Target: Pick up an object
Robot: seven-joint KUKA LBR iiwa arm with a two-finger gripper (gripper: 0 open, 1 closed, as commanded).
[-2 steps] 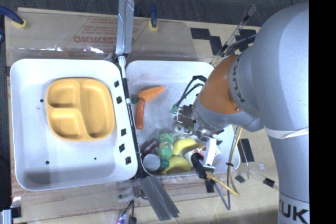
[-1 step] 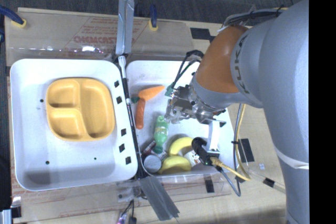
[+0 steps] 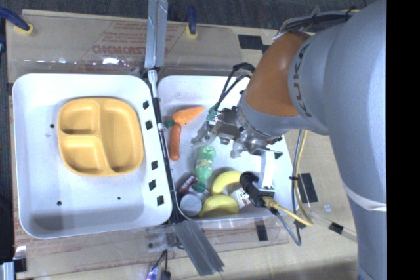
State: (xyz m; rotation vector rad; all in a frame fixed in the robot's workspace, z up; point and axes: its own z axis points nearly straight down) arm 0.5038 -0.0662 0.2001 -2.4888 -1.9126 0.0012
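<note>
The claw [image 3: 218, 130], partly hidden under the wrist, hangs above the green bottle [image 3: 205, 164], its grip unclear.

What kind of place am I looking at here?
Probably a robotics lab test bench: a grey arm reaches over two white bins holding toy food like a banana and a yellow divided plate.

Directly under the two-finger gripper [image 3: 226, 134] the right white bin [image 3: 190, 85] is crowded: a green plastic bottle [image 3: 205, 162] just below it, yellow bananas [image 3: 223, 193] beyond, orange carrots [image 3: 176, 131] to its left. Bare floor lies above it, toward the bin's far wall.
</note>
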